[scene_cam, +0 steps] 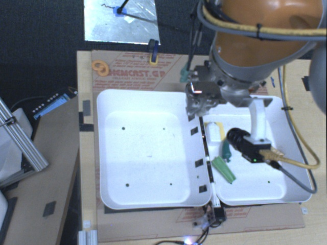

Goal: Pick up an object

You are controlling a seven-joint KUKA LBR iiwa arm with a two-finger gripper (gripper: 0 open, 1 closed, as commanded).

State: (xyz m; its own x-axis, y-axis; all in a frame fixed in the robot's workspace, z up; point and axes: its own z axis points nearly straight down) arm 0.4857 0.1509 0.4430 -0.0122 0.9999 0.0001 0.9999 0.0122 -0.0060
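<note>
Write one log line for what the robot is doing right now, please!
gripper: over right bin's top-left corner, fingers unclear | held: nothing seen | right bin: green object, yellow object | left bin

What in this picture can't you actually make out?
- Gripper: its fingertips blur together, dark against the bin edge; what they are doing is unclear.
- Right bin: its far end lies under the arm.
- Yellow object: partly covered by the gripper, shape unclear.
- Green objects: too small to identify.
</note>
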